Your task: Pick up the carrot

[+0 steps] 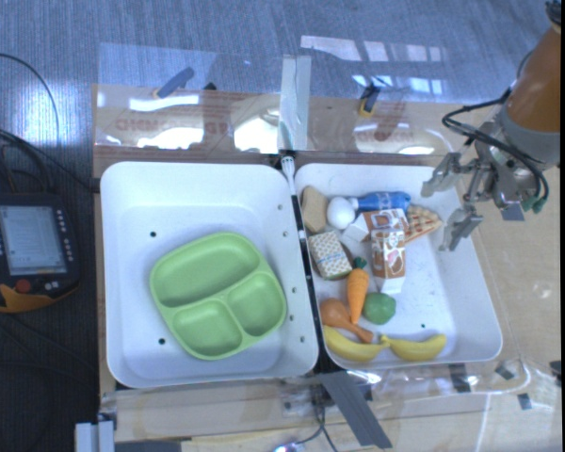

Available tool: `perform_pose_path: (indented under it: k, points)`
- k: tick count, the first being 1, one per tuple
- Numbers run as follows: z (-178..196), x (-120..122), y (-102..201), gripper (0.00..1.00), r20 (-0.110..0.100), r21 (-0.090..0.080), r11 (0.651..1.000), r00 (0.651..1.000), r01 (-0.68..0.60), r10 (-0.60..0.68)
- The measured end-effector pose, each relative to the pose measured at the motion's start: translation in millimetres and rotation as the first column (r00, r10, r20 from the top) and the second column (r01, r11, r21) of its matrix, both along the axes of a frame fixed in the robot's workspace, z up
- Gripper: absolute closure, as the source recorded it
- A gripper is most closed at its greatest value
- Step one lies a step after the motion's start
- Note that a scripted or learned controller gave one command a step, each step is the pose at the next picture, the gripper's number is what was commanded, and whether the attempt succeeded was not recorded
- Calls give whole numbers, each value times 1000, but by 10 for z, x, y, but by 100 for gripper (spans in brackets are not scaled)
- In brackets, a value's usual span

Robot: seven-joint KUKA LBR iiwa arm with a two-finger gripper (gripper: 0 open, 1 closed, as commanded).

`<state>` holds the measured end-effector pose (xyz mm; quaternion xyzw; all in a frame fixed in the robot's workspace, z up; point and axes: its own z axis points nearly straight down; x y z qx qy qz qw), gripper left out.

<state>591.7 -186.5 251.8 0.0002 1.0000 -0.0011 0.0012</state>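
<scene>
Your pincer [455, 199] hangs released over the right bin's [471, 299] far right edge.
You see the carrot [357, 291] lying mid-bin, well left of the pincer, between the carton [387, 244] and the waffle [329, 253]; bananas [384, 347] lie nearer; the green plate [218, 295] sits in the left bin [132, 205].

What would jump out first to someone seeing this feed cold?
Probably the green divided plate, alone in the left bin. Next, the right bin, crowded with toy food: the carrot near its middle and a banana along the near wall. The gripper hangs open over that bin's right edge, holding nothing.
</scene>
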Motion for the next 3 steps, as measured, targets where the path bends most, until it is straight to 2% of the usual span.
perform_pose_path:
  k: [1,2,3]
  points:
    - [-1036,-679,615,0,-11,4,998,998,58,-58]
    - [-1615,-632,837,0,4,-2,992,992,-128,128]
    - [-1493,-591,845,100,17,-7,991,991,-130,130]
